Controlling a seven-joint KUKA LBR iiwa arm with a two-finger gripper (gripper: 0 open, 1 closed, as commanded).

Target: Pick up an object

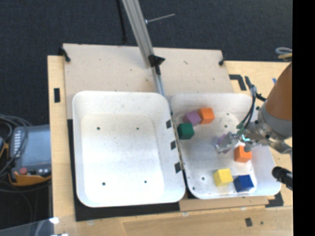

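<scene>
- At the jaws (230,141), low over the right bin (197,183), the picture blurs; I cannot tell whether they are spread or pressed together, and nothing is visibly pinched between them.
- Just beside the jaws, toward the arm's side and a little nearer the camera, sits an orange cube (242,154), the closest candidate to pick up, partly tucked under the wrist.
- Farther from the jaws, toward the bin's near rim, a yellow cube (222,176) and a blue cube (243,183) lie side by side, almost touching.
- Away from the jaws on the far side, toward the divider, a purple cube (193,117), a second orange cube (206,114) and a green cube (185,131) cluster closely.
- Beyond the divider lies the left bin (83,132), both bins resting on the counter (56,132).
- Risk, as I judge it: the jaws appear offset from the nearest orange cube, so closing may catch only an edge, or nudge it toward the wall.
</scene>
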